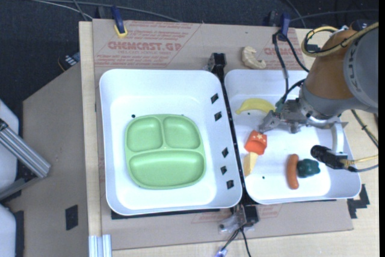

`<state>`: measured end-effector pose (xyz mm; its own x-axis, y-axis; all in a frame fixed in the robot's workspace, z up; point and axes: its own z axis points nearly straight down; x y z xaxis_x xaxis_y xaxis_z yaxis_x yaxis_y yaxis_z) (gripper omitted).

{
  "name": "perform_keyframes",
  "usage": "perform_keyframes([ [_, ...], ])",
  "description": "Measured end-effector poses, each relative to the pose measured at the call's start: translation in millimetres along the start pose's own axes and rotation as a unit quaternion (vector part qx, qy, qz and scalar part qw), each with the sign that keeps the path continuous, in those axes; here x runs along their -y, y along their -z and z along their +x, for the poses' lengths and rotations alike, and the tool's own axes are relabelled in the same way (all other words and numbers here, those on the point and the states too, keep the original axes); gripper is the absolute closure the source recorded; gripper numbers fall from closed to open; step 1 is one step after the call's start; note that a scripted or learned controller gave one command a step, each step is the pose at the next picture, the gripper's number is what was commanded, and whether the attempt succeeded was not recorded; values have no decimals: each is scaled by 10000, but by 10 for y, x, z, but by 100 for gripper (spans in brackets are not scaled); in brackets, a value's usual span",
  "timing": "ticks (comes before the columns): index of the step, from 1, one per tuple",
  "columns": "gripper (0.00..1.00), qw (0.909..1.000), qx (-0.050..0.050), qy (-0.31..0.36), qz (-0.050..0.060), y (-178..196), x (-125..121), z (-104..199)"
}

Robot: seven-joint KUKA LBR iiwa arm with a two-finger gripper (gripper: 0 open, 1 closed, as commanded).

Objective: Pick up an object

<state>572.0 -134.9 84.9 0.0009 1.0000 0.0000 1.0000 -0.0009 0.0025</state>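
In the right bin (319, 189) lie several toy foods. A yellow banana (254, 106) rests near the bin's far left. A red-orange piece (256, 141) sits on top of a pale orange cone (248, 162) by the left wall. A brown-orange sausage (292, 170) lies near the front, touching a dark green piece (310, 168). My gripper (272, 123) hangs low over the bin, just right of and above the red-orange piece and just below the banana. Nothing visibly sits in its grasp.
The left bin (114, 99) holds a green divided plate (165, 150). A beige lump (254, 57) lies on the bench behind the right bin. Cables loop around the arm (337, 78) at the right. Black clips line the wall between the bins.
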Motion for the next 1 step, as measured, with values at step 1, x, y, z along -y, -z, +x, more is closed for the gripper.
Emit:
perform_keyframes([
  [1,100,10000,-5,0,8,112,7,5],
])
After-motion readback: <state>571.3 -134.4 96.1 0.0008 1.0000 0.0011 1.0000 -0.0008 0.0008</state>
